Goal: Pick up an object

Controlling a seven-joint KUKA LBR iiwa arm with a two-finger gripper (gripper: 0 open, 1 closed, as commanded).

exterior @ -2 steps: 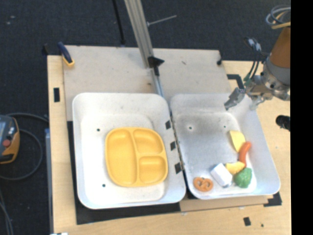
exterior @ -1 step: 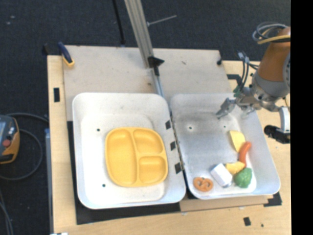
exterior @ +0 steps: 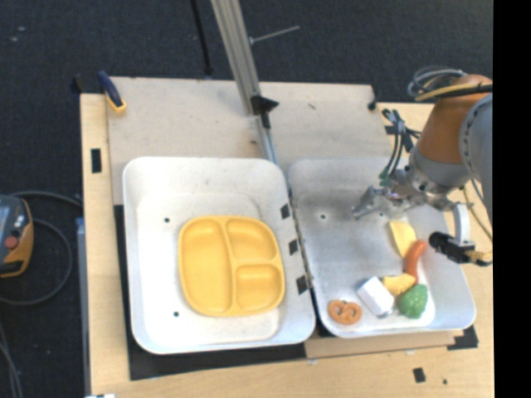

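My gripper (exterior: 367,203) hangs over the upper middle of the right bin (exterior: 332,247), with nothing visible in it. A yellow cheese wedge (exterior: 402,237) lies just to its lower right. Below that lies an orange carrot (exterior: 413,258). Along the bin's near edge sit a brown pretzel (exterior: 344,311), a white block (exterior: 375,295), a small yellow piece (exterior: 398,283) and a green broccoli (exterior: 413,300), packed close together.
The left bin (exterior: 149,222) holds a yellow divided tray (exterior: 231,264). A grey metal post (exterior: 241,56) rises behind the bins, near their shared edge. The grey arm with its orange band (exterior: 444,131) comes in from the right.
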